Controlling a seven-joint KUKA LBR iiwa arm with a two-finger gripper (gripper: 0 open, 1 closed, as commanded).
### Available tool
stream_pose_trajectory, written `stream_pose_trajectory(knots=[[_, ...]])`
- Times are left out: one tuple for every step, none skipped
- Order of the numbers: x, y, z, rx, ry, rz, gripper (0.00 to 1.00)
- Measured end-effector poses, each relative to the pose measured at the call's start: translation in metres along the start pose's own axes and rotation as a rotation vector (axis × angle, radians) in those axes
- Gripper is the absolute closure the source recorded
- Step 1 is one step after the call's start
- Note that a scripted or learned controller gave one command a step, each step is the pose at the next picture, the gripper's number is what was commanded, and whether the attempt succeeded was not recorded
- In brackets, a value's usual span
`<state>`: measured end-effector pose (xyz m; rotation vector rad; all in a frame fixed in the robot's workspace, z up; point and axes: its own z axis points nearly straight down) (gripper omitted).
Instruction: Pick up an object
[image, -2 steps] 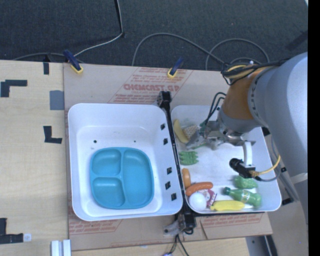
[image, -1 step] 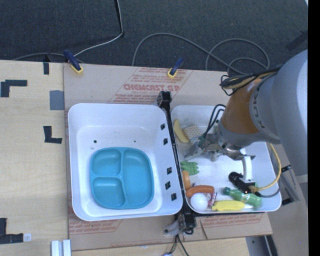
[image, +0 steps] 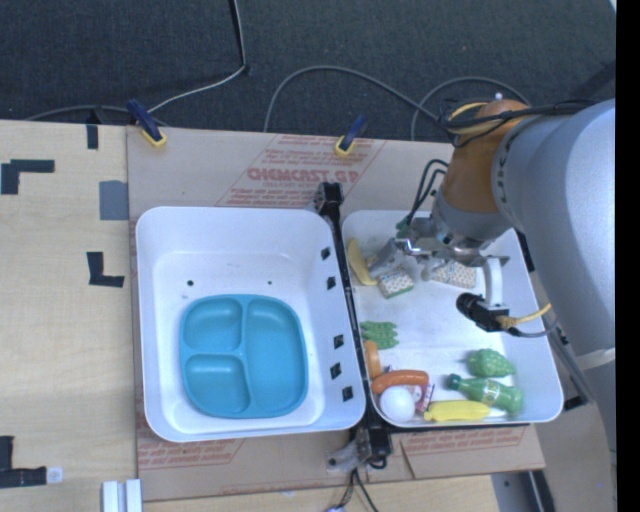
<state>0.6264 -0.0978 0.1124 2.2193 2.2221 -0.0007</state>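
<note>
The left shallow white bin (image: 160, 300) holds a light-blue plastic divided plate (image: 243, 355) at about 6 o'clock of its floor. In the right shallow white bin (image: 545, 385), from left: a green leafy toy (image: 379, 334) lies near the dividing wall, with an orange carrot-like piece (image: 373, 358) just below it at 6 o'clock. A red-orange sausage toy (image: 401, 379) touches a white egg (image: 397, 402); a yellow banana toy (image: 457, 410) lies beside a green plastic bottle (image: 487, 391), and a green lumpy vegetable toy (image: 491, 363) sits at the bottle's 12 o'clock. The gripper (image: 415, 262) hangs low at the bin's 11 o'clock, over a small speckled box (image: 396, 284); whether its claw is spread or pinched I cannot tell.
</note>
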Motion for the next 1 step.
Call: stream_pose_trajectory(knots=[[-0.0033,-0.0573,0.0263,-0.001,0.000,0.001,0.00]])
